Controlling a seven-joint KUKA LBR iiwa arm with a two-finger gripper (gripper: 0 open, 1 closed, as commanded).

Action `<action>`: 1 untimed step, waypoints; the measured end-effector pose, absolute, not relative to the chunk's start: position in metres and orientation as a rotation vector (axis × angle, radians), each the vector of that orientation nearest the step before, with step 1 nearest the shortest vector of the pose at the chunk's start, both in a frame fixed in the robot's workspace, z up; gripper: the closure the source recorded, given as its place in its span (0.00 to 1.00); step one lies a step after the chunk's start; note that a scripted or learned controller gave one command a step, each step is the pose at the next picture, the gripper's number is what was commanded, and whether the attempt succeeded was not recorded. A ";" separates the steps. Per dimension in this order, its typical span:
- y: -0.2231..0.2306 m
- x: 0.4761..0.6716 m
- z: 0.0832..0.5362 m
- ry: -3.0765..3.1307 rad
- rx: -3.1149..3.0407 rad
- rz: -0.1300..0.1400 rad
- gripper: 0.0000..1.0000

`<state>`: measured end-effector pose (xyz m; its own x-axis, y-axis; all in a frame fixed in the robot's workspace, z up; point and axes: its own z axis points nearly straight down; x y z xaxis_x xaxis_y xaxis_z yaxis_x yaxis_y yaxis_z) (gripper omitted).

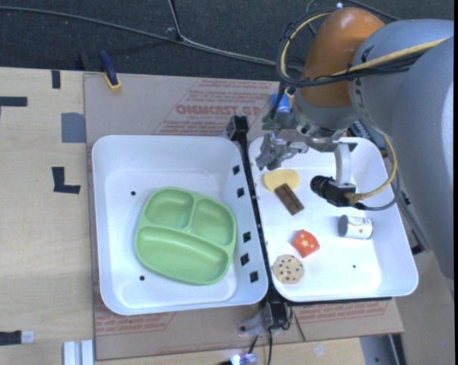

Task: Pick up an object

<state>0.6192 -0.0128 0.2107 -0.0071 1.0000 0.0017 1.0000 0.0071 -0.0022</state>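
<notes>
The right bin (pixel 381 276) holds a yellow flat piece (pixel 281 179), a brown bar (pixel 289 199), a red block (pixel 306 242), a round cookie (pixel 287 268) and a small white cylinder (pixel 355 226). My gripper (pixel 273 155) hangs over the bin's far left part, just above the yellow piece and the brown bar. Nothing shows between its fingers, which point down toward the bin floor.
The left bin (pixel 115 166) carries a green divided plate (pixel 186 234). A black divider (pixel 246 204) runs between the two bins. The bulky grey arm (pixel 411 90) covers the right bin's far right side.
</notes>
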 end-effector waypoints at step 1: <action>0.039 0.593 0.217 -2.226 -2.212 0.002 1.00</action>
<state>0.5925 0.0390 0.2168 -0.0063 1.0000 0.0015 1.0000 0.0063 -0.0033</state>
